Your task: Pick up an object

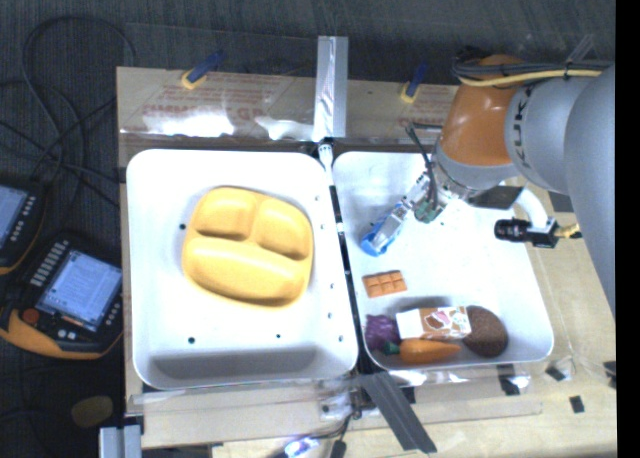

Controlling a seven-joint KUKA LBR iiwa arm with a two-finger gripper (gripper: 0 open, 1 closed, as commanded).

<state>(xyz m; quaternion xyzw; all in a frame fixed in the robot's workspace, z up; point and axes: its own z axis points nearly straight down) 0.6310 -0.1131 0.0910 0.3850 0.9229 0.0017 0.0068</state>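
The blue and clear object [385, 229] lies tilted in the upper half of the right bin, its blue end pointing toward the divider between the bins and its paler end reaching up to the hand. Working down in size from there, you have the surface [150, 96] carrying both bins. Above it the grey arm [560, 136] comes in from the right, its orange band over the right bin's far corner. The left bin [140, 246] holds a yellow sectioned tray [248, 244], face down near its middle. The right bin [480, 266] holds everything else. Along its near wall sits a cluster: a brown rounded item [487, 331], a white packet [432, 322] touching its left side, an orange carrot-like piece [428, 351] just below the packet, and a purple item [380, 330] at the cluster's left end. A small orange-brown ridged piece [384, 283] lies alone between that cluster and the blue and clear object. The hand [427, 203] is low in the bin, right at the object's paler end. You cannot tell whether the hand is apart, together or clamped on the object.
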